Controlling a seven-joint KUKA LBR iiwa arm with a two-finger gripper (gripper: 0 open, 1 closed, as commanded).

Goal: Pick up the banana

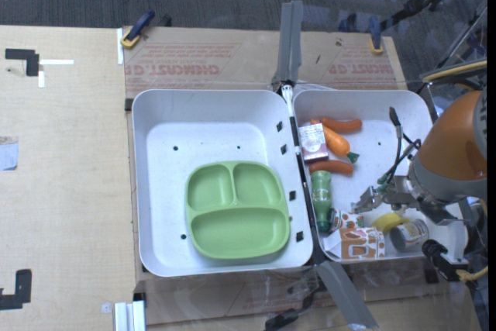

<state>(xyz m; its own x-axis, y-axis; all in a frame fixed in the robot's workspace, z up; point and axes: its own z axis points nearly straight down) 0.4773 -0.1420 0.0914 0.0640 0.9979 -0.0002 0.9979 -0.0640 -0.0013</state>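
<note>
Yellow is what to aim for: the banana [387,221] lies near the front of the right bin [364,101], crowded between a printed carton [361,239] in front-left and a grey can [408,234] just beside it on the right. The gripper [370,199] hangs low right above the banana's left end, under the grey arm [453,159] with its orange band, and I cannot tell from here whether it is spread or pressed together, nor whether anything is caught in it. To my eye the pick is at the closing-in stage, with the banana not visibly lifted. Done well, it would mean coming straight down across the banana's narrow width, staying clear of the can and the carton's edge, and closing on the fruit alone before any lift; a skewed approach could nudge the can or pinch the carton instead. Further back in that bin a green bottle [321,198] lies along the divider, then a red sausage [332,166], a small box [312,142], a carrot [335,141] and another sausage [342,124] toward the far wall. Over in the left bin [155,167] sits a green plate [236,209] with three compartments, nothing in them.
</note>
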